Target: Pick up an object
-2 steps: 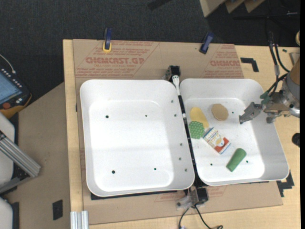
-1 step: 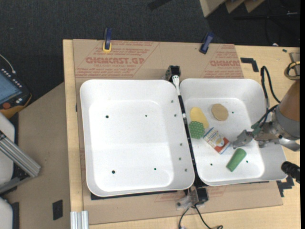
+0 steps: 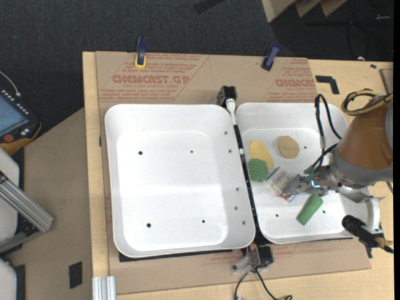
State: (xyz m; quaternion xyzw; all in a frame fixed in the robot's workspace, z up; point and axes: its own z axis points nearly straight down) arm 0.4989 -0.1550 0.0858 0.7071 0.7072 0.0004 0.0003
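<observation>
The two-finger gripper (image 3: pixel 299 184) is down inside the right-hand shallow white bin (image 3: pixel 325 120), but its tip is a tangle of metal, cable and glare, so whether it is parted or closed cannot be told from here, and nothing can be seen caught in it.

Taking that gripper as the landmark: touching or just beside its tip, on the side toward the other bin, lies a small clear-wrapped packet with blue and red print (image 3: pixel 279 181). It looks light, crinkly and slick, likely to slide or fold; a pinch across its narrow width seems the surest hold.

Just below and toward the arm lies a green cylindrical plastic piece (image 3: pixel 309 209), tilted on the bin floor. It looks stiff, light and smooth, and may roll; best taken across its middle.

Further toward the divider sit a green dotted round soft-looking object (image 3: pixel 257 169) and, touching it above, a yellow rounded object (image 3: pixel 260 150). Both look light and probably yielding.

Above the gripper, well apart from it, lies a flat tan wooden-looking disc (image 3: pixel 288 147); it looks thin, rigid and hard to get under.

Beyond the divider is the left-hand white bin (image 3: pixel 125 167).
</observation>
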